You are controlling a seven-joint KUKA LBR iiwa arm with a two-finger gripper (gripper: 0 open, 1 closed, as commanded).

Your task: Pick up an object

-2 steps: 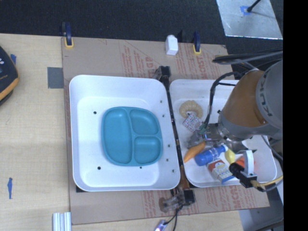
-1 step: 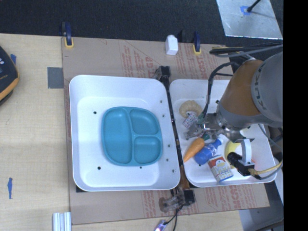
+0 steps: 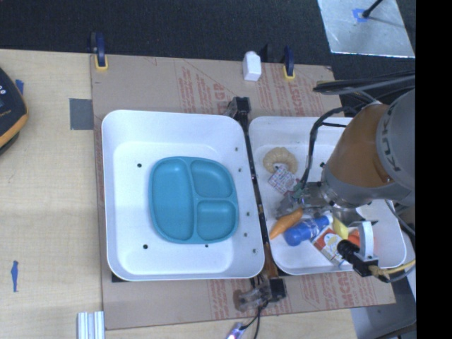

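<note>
Carrot (image 3: 285, 224) slants lower-left; gripper (image 3: 305, 202) seemingly just above.

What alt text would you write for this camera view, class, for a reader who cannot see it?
A grey and orange robot arm reaches from the right into the right white bin, low over a clutter of small items including an orange carrot and a blue bottle. The left bin holds a blue divided plate.

orange carrot (image 3: 285, 224) | lying slanted | right bin, beside blue bottle (image 3: 306, 232)
</note>
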